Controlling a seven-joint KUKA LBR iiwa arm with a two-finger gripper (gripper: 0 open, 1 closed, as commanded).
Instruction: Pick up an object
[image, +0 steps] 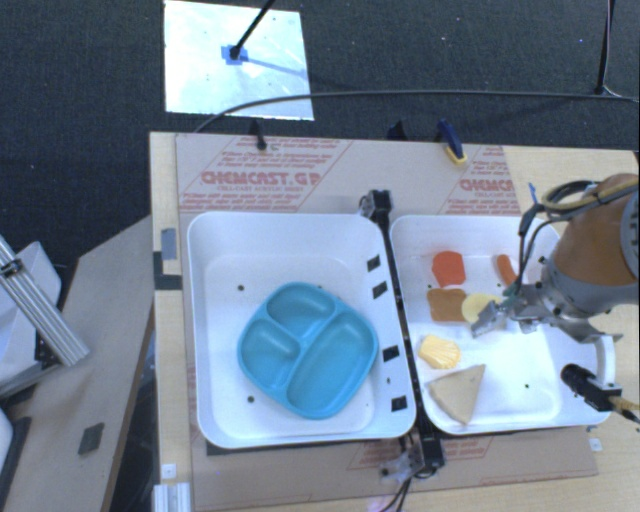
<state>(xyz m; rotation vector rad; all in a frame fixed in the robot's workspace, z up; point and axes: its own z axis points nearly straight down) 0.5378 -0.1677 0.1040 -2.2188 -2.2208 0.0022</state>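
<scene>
Fingers (487, 322) hovering low, gap state unclear; pale yellow round plastic piece (477, 305) touching tips; arm needing centred, vertical descent.

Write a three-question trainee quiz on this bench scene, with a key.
1. Which white bin holds the blue divided plastic plate?
2. True or false: the hand is above the right white bin.
3. Which item lies nearest the camera view's bottom edge: (a) orange-red block, (b) tan wedge-shaped piece, (c) brown square piece?

Key: 1. The left white bin. 2. True. 3. (b).
</scene>
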